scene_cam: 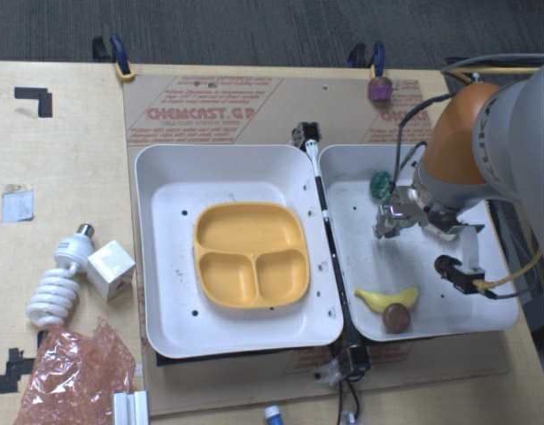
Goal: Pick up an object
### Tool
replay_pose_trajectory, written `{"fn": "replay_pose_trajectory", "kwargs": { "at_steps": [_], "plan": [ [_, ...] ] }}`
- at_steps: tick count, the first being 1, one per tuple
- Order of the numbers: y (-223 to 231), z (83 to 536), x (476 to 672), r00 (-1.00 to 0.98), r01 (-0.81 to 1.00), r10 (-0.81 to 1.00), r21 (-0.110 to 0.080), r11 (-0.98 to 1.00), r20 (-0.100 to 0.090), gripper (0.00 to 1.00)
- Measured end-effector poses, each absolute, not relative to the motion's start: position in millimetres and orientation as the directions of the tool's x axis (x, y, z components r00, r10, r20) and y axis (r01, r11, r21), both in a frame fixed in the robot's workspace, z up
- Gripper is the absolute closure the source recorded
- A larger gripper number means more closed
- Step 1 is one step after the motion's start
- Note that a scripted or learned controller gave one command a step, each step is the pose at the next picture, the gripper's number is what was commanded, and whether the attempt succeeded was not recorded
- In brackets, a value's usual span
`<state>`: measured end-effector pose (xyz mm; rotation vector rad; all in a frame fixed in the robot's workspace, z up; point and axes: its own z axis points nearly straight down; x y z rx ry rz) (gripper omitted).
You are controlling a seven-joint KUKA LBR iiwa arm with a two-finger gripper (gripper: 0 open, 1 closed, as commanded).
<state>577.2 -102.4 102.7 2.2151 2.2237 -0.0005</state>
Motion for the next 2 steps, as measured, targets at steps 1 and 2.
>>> {"fn": "replay_pose_trajectory", "kwargs": {
  "at_steps": [1, 2],
  "plan": [
    [-103.7, 92.3, 520.7, 0.002, 1.000, 1.000, 0.000, -0.002, 0.000, 0.00],
    [-131.6, 92.8, 477.8, 0.002, 1.000, 1.000, 0.001, -0.002, 0.000, 0.00]
  ]
}}
